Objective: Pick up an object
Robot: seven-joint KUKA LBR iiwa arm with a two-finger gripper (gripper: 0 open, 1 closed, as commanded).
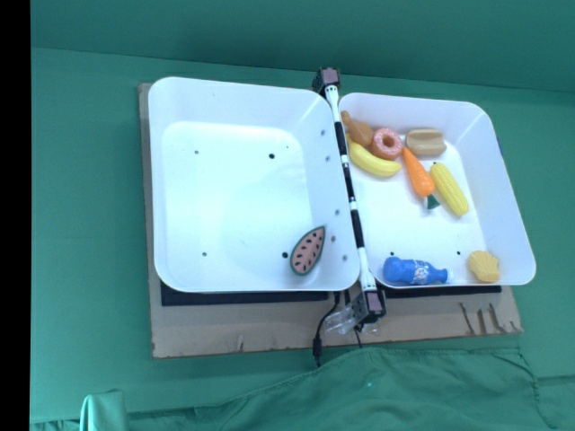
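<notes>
Blue bottle (pixel 414 271) near front rim; label unreadable.

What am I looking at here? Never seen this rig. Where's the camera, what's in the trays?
One fixed camera sits above the bench and looks down at a slant. A robot arm normally reaches in from the picture's right to pick things up.

On a cardboard base over green cloth sit two shallow white bins, with a black-and-white bar along their shared edge.

The left bin holds a toy watermelon slice near its front right corner.

The right bin holds plastic toy food: a banana, a pink doughnut, a bread roll, a carrot, a corn cob, a blue bottle and a small yellow piece I can't identify.

Everything lies loose in the bins.
</notes>
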